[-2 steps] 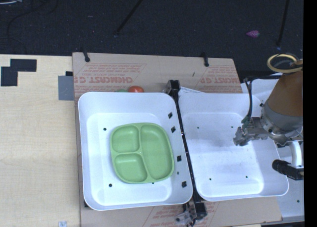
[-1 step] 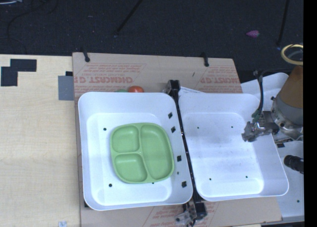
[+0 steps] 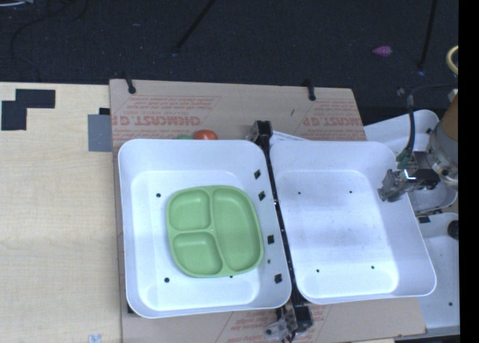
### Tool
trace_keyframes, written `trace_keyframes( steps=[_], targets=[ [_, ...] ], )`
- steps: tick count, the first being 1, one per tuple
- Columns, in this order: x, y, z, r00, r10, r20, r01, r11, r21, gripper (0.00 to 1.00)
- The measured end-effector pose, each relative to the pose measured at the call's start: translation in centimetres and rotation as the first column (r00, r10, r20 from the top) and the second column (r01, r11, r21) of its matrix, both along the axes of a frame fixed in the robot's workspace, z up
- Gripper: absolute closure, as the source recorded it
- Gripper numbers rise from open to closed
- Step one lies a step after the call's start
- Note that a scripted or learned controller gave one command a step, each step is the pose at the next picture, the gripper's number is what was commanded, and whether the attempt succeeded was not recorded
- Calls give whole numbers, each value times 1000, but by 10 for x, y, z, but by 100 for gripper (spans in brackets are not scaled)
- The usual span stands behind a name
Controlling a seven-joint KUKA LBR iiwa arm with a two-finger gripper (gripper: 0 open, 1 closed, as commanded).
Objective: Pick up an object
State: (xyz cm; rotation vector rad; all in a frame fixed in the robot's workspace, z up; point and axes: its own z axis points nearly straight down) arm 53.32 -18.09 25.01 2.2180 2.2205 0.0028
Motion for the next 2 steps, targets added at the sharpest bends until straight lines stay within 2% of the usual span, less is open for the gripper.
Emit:
trace_keyframes(
  steps=[1,2],
  targets=[
    [6,53,7,1000,4,-4,-4,1000,3,100],
    [17,97,-4,1000,2,-8,-2,1000,3,100]
  ],
)
